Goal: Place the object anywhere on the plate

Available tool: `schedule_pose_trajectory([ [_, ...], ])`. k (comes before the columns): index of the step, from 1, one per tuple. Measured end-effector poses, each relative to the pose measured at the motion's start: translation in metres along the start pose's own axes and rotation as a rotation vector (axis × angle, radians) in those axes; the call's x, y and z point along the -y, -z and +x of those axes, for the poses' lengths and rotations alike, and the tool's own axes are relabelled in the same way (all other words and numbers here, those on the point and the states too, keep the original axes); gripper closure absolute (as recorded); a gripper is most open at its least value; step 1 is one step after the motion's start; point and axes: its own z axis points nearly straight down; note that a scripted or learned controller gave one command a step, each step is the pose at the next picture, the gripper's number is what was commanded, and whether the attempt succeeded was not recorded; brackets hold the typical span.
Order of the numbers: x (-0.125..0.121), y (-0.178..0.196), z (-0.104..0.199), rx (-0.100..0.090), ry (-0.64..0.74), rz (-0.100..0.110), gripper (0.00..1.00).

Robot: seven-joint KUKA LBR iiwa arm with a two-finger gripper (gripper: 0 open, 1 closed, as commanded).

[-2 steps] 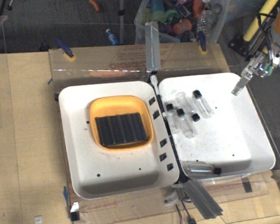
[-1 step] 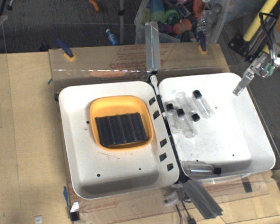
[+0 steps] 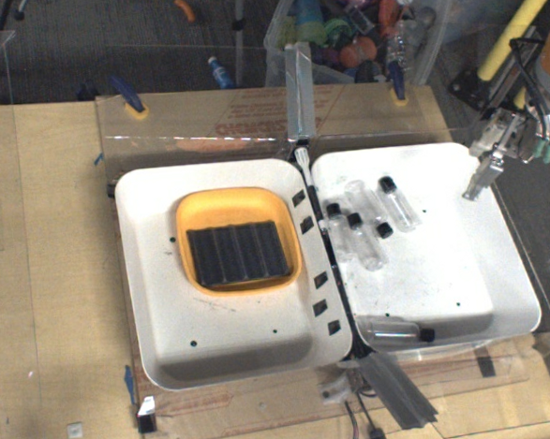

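Observation:
An orange-yellow plate [image 3: 188, 218] sits in the left bin [image 3: 160, 316]. A black ridged rectangular object [image 3: 238, 254] lies flat on the plate, covering most of its middle and front. My gripper [image 3: 483, 173] hangs over the far right edge of the right bin [image 3: 457, 276], well away from the plate, with nothing visibly held in it.
Several clear vials with black caps lie in the right bin, among them one [image 3: 396, 201] at the back and one [image 3: 398, 329] at the front rim. A divider with black clips [image 3: 317, 258] separates the bins. A crate of toys [image 3: 355, 16] stands behind the bench.

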Motion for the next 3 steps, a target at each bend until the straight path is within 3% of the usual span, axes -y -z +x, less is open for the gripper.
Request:
schedule_pose_trajectory([
  [1,-0.002,-0.015,-0.009,0.002,-0.006,-0.002,0.0],
  [2,-0.004,-0.001,-0.008,0.006,0.075,0.0,0.0],
  [3,-0.005,-0.005,-0.002,0.001,0.269,-0.001,0.0],
])
